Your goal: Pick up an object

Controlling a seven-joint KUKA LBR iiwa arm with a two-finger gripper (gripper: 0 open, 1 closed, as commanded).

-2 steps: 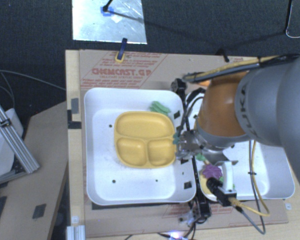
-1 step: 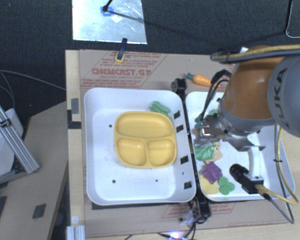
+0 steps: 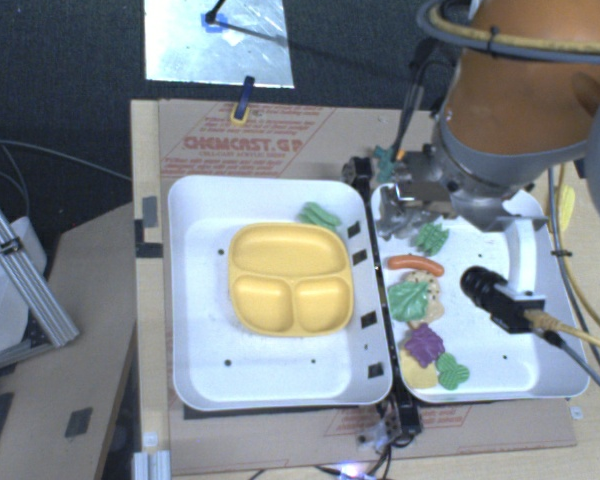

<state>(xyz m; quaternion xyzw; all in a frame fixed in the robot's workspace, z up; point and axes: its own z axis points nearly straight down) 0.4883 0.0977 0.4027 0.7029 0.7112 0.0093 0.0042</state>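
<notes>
I'm leaning in over the right bin [image 3: 540, 368], and my end effector [image 3: 398, 206] hangs at its upper-left corner, close to the divider between the 2 bins. From up here I can't tell how it is set, and I see nothing caught in it, so I claim no catch. The pickings lie clustered along the right bin's left side: a green leafy piece [image 3: 431, 237] just below me, an orange sausage [image 3: 415, 264] under that, then a larger green leaf [image 3: 412, 296], a purple piece [image 3: 424, 345] and a small green piece [image 3: 451, 373]. Nearest is the green leafy piece, probably my target. The left bin [image 3: 195, 268] holds a yellow divided tray [image 3: 288, 276] with a green piece [image 3: 320, 215] at its top edge, likely out of my way.
</notes>
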